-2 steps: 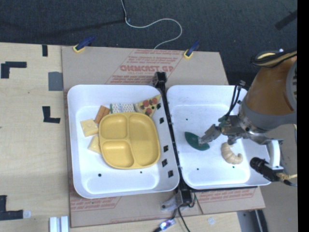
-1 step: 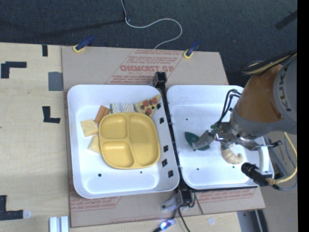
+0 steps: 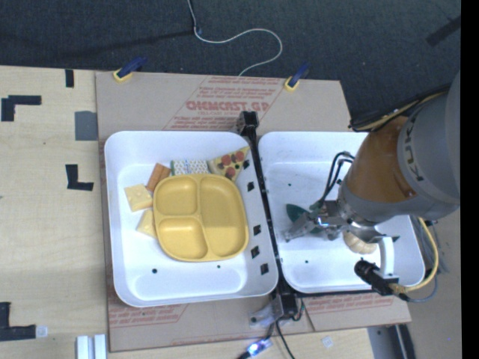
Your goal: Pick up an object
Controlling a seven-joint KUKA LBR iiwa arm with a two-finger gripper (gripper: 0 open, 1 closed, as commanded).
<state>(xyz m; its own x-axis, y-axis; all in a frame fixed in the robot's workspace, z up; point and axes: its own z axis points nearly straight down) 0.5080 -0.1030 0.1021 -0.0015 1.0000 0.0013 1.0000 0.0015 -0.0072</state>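
The camera view looks down on two shallow white bins side by side on a cardboard-covered bench. In the left white bin (image 3: 123, 275) a yellow plastic divided plate (image 3: 200, 217) lies over a scatter of small flat pieces, among them a pale yellow square piece (image 3: 138, 197) and an orange-brown piece (image 3: 158, 175) at its upper left edge. The grey arm with its orange band (image 3: 382, 172) reaches into the right white bin (image 3: 299, 163), where the two-finger gripper (image 3: 305, 226) sits low beside a small dark green object (image 3: 296, 212). Whether its fingers are spread or closed cannot be told here.
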